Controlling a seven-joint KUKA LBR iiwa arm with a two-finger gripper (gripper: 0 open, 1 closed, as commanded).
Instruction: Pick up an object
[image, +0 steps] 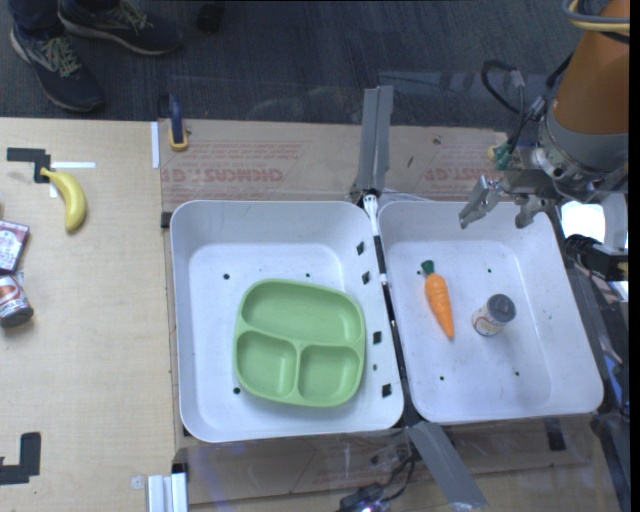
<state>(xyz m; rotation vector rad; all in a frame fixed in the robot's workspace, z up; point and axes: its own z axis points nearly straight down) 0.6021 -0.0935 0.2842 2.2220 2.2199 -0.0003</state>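
With our two-finger tool (502, 203) spread apart and empty above the right white bin's (560, 400) far rim, we should descend squarely across the small orange plastic carrot (439, 305) lying mid-bin, beside the small grey-lidded can (493, 315).

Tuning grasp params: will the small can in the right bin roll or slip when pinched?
The can lies on its side, so a nudge would likely roll it. Its rounded, shiny-looking wall may slip. The hand is at the bin's far rim, away from it.
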